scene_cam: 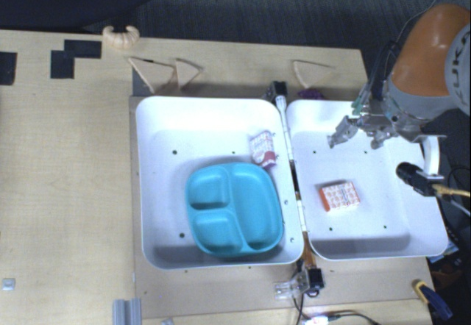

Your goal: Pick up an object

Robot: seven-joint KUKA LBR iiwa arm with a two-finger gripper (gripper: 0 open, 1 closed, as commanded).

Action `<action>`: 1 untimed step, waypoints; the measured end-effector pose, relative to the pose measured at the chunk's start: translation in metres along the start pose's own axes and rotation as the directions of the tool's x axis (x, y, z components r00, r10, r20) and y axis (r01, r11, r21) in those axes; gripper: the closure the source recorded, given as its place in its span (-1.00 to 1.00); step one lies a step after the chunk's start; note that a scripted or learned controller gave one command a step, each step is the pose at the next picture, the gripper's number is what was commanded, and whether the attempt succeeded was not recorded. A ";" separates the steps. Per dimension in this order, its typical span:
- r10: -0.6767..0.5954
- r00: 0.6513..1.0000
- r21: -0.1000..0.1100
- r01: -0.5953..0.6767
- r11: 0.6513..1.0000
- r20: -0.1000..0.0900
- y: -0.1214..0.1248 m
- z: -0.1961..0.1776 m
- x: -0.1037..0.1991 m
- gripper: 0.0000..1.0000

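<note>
An orange and white packet [338,196] lies flat on the floor of the right bin [412,239]. My gripper [359,134] hangs over the back half of that bin, up and slightly right of the packet, with its two grey fingers spread apart and nothing between them. In the left bin [158,169] a blue divided plate [234,207] rests toward the front right, and a small white and red wrapper [262,148] lies just behind it near the dividing wall.
The grey arm with its orange band [430,51] comes in over the right bin's far right corner. A black clamp [416,178] juts in at the right rim. Wooden bench surface stretches to the left of the bins.
</note>
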State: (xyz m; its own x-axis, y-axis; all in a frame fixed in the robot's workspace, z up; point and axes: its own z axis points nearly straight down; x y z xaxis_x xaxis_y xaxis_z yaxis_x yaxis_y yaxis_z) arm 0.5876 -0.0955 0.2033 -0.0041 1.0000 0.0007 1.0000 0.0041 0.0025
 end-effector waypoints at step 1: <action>0.002 1.000 -0.006 -0.002 1.000 0.003 -0.011 0.116 -0.040 -1.00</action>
State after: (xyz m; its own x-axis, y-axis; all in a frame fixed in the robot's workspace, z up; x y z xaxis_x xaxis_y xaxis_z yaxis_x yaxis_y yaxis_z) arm 0.5772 -0.1354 0.0870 -0.0021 1.0000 -0.0020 1.0000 0.0021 0.0081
